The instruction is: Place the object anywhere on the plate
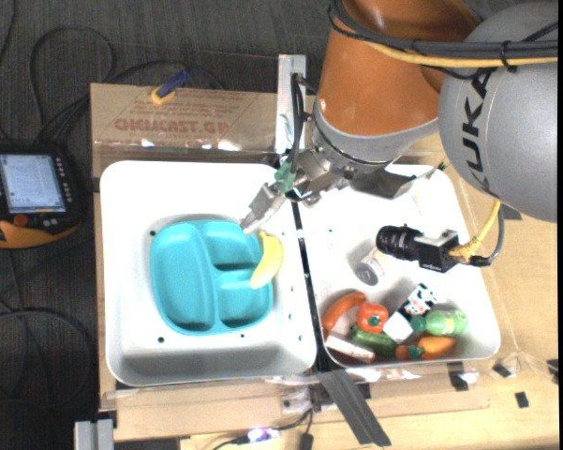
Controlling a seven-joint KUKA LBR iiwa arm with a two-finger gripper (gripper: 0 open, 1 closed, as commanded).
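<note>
Grey arm (506, 101) reaching in from the right, orange band above wrist, fingers (259, 212) angled down-left

- The grey KUKA arm with its orange band (393, 54) runs off the top and right edges, so its upper links cannot be seen.
- The arm's bulk hides the far rim of the right shallow white bin (468, 251) and part of the brown cardboard sheet (183, 120) behind the bins.
- The two-finger metal gripper (255, 221) is small and blurred at its tips; the gap between them cannot be made out.
- Whether the yellow banana-shaped toy (267, 261) touches those tips cannot be told.
- The heap of small coloured toy foods (398, 326) overlaps itself; single pieces are hard to tell apart.
- The screen of the black and orange handheld pendant (23, 190) is too small to read.
</note>
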